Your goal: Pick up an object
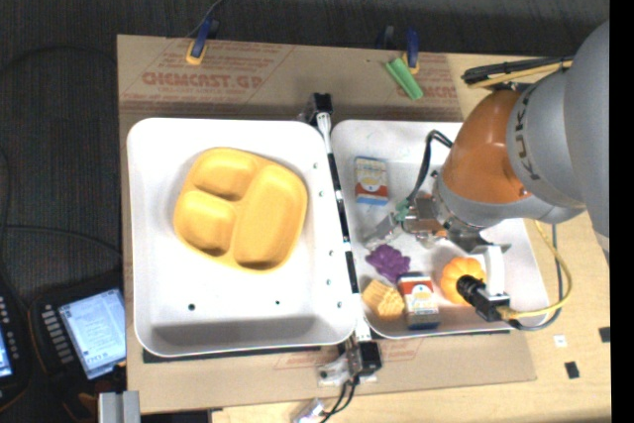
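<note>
The right bin [515, 243] holds several small things: a blue and white carton [370, 179] near the back, a purple grape bunch [388, 262], a tan waffle-like piece [379, 297], an orange-topped small carton [421, 302] and an orange fruit [459, 274] by the front wall. My gripper [411, 218] hangs low over the middle of this bin, just behind the grapes and right of the blue carton, under the orange-banded wrist. Nothing shows as held. A large yellow lumpy object [241, 206] lies in the left bin [158, 312].
Both bins rest on a cardboard sheet [149, 74] held by blue clamps [203, 40]. A green clip [404, 77] lies behind the right bin. A small screen [89, 332] sits on the floor at the lower left.
</note>
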Controlling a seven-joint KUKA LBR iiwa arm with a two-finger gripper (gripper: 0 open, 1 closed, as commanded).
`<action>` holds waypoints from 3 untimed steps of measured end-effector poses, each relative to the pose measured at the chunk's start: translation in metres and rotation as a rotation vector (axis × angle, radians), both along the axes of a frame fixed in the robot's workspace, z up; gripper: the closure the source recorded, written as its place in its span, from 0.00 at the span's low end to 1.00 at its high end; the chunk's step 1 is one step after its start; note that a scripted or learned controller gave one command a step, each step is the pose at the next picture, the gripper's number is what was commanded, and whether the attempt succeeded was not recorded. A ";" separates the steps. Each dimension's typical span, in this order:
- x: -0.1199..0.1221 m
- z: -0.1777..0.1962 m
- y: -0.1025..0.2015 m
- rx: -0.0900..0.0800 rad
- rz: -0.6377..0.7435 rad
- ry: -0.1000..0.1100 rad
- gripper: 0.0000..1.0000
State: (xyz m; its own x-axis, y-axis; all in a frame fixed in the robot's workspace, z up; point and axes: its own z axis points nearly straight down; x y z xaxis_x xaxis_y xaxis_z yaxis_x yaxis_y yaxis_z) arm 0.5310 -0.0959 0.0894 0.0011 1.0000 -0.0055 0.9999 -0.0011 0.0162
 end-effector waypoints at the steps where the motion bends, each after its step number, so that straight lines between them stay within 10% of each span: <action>1: 0.001 0.011 0.000 0.000 0.000 -0.001 1.00; 2: 0.031 0.129 -0.015 0.003 0.001 0.013 1.00; 3: 0.030 0.128 -0.014 0.004 0.001 0.016 0.00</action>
State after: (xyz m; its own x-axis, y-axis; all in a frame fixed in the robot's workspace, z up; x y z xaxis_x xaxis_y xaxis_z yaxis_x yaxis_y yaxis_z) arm 0.5612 -0.1103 0.2169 -0.0002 1.0000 -0.0018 1.0000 0.0002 0.0005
